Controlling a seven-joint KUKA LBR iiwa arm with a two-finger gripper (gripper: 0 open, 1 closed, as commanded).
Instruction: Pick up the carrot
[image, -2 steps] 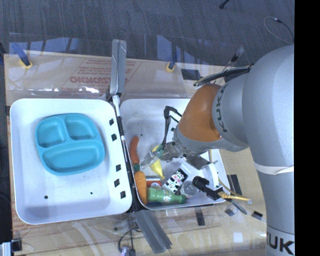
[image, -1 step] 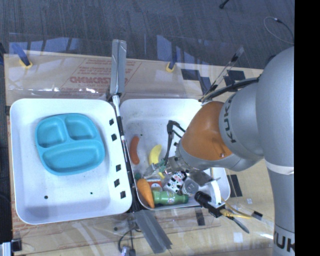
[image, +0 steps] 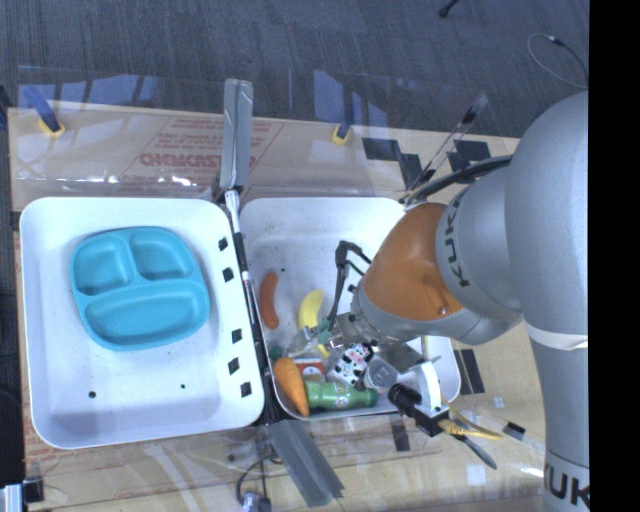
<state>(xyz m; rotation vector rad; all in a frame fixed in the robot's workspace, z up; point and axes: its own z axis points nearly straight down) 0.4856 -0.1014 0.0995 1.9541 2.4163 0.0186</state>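
Two shallow white bins sit side by side on the bench, and the carrot (image: 288, 387) lies in the right bin (image: 300, 225), tucked into its near left corner just beside the divider wall. The gripper (image: 345, 352) hangs low over the clutter in the near half of that bin; whether its fingers are spread or closed cannot be told, since the wrist and the orange band hide them, and nothing is seen held. The carrot touches or nearly touches a green bottle (image: 338, 397) on its right, with a yellow banana (image: 311, 309) and an orange-red sausage (image: 269, 299) farther toward the bin's far side. A good pick would likely need the arm to shift toward the near left corner and line the fingers across the carrot's narrow width, not along it. Room is tight there: the bin wall crowds one side and the bottle the other, so a finger could easily land on either. The far half of the right bin offers open floor for retreat. The left bin (image: 50, 300) holds a blue divided plate (image: 140, 285).
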